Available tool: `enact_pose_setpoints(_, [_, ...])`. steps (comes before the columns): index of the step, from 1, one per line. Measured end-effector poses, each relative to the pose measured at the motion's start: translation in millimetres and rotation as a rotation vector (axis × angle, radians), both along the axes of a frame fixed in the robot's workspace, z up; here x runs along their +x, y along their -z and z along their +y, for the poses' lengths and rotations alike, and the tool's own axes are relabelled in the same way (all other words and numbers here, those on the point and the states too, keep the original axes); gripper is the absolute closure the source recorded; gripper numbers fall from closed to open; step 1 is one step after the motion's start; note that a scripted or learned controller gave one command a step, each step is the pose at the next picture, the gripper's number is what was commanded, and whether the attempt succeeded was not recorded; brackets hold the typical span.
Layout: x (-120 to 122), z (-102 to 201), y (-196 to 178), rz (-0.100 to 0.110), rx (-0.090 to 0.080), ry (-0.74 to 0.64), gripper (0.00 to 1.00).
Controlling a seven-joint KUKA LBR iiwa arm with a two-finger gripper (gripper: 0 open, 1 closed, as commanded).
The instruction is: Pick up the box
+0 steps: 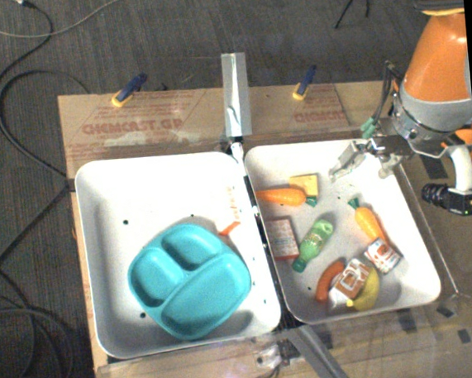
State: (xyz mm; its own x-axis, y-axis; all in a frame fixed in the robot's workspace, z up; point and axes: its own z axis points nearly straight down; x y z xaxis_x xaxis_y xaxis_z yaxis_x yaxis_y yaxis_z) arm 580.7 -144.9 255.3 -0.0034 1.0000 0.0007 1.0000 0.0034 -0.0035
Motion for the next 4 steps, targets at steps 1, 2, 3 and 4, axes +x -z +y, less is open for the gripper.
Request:
enact_pose_setpoints(1, [-44, 40, 166, -0.016, -0.004, 0.352, 0.0])
enact_pose_setpoints(2, [-43, 41, 158, -0.013, -0.002, 0.351, 1.0])
enact_pose_setpoints(3, [-77, 47, 161, 0.004, -0.004, 0.913, 1.0])
enact_pose_setpoints(4, [-98, 119, 74, 0.004, -0.006, 0.86, 1.0])
